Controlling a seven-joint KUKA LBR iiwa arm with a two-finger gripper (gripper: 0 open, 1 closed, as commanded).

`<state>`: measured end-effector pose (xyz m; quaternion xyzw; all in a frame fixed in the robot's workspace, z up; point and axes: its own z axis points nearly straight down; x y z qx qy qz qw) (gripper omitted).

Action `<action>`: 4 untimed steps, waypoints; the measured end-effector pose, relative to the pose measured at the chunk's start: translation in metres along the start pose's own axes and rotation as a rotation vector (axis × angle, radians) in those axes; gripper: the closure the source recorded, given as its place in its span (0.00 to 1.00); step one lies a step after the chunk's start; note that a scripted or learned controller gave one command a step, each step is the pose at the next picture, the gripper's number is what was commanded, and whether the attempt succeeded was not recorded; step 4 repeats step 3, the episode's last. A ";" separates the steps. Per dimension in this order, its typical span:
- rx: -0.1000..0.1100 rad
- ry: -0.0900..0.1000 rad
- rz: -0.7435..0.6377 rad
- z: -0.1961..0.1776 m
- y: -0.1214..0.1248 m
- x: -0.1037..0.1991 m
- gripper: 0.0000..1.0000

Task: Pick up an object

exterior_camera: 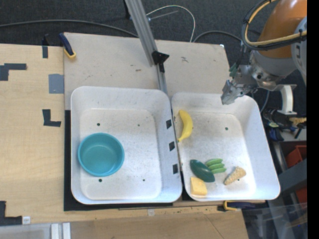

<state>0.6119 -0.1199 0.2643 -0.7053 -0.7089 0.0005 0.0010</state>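
Crowding the near edge of the right-hand shallow white bin are four small things: a pale yellow wedge-shaped block, a dark green leaf-shaped piece touching it, a bright green pea pod just beside that, and a tan ridged cone slightly apart to the right. Farther in, a yellow curved plastic banana lies close to the bin's left wall, with bare floor to its right. The left-hand white bin holds a round teal bowl in its near-left part. The grey two-finger gripper hangs over the right bin's far rim, nothing seen between its fingers; how wide they stand I cannot tell.
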 end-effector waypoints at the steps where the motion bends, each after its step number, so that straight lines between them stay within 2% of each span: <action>1: 0.001 0.001 -0.001 0.016 -0.006 0.058 1.00; 2: -0.001 0.001 -0.002 0.011 -0.003 0.112 1.00; 3: 0.001 0.000 -0.002 0.028 0.001 0.166 1.00; 4: 0.001 0.000 -0.002 0.028 0.001 0.166 1.00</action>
